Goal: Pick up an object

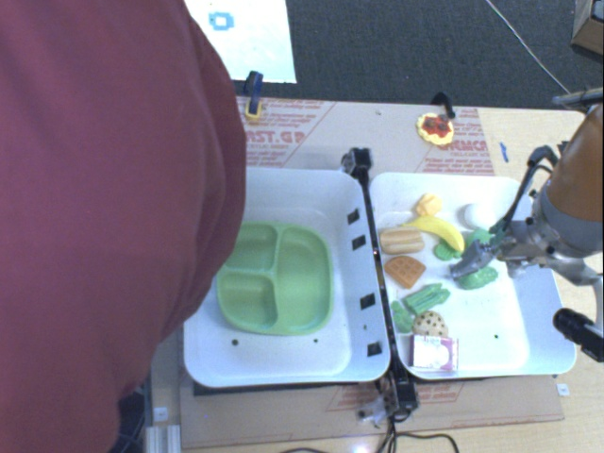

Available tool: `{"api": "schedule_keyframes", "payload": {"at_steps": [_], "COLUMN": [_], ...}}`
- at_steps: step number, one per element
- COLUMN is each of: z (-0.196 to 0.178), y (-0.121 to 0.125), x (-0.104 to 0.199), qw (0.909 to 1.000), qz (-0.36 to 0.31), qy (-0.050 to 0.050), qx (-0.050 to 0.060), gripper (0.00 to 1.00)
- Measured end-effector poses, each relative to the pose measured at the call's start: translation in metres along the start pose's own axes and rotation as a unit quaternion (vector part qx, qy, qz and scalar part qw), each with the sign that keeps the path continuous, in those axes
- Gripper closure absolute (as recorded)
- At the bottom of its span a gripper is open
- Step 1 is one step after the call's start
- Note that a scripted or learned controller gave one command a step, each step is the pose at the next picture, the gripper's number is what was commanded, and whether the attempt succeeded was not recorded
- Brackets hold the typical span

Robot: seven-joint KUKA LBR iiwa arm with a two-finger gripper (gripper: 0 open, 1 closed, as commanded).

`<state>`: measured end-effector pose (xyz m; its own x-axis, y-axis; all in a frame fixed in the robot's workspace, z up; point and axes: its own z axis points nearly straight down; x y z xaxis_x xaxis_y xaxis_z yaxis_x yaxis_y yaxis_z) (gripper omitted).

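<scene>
Reaching in from the right, tool (469, 269) low over the right bin (500, 343), tip against a green toy (478, 278) near the bin's middle. Grip state impossible to tell. Just left: banana (436, 229), bread roll (401, 242), waffle (405, 272), cookie (430, 324). In the left bin (283, 352), a green divided tray (277, 278). Dark red cloth (104, 187) across the left.

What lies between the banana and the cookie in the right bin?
In the camera view, the waffle-like brown square and the green toy vegetable lie between the banana and the cookie.
</scene>
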<state>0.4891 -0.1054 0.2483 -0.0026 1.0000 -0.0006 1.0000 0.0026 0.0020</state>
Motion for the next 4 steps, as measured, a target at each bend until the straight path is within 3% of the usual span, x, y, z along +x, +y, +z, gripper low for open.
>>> {"api": "schedule_keyframes", "payload": {"at_steps": [1, 2, 3, 4], "z": [0.166, 0.160, 0.161, 0.149], "y": [0.022, 0.064, 0.106, 0.107], "x": [-0.044, -0.045, -0.089, -0.087], "qw": [1.0000, 1.0000, 1.0000, 1.0000], "qz": [0.003, -0.001, 0.000, -0.001], "qy": [0.001, 0.000, -0.001, 0.000], "qx": [-0.002, -0.003, -0.004, -0.005], "gripper": [0.00, 0.00, 0.00, 1.00]}}
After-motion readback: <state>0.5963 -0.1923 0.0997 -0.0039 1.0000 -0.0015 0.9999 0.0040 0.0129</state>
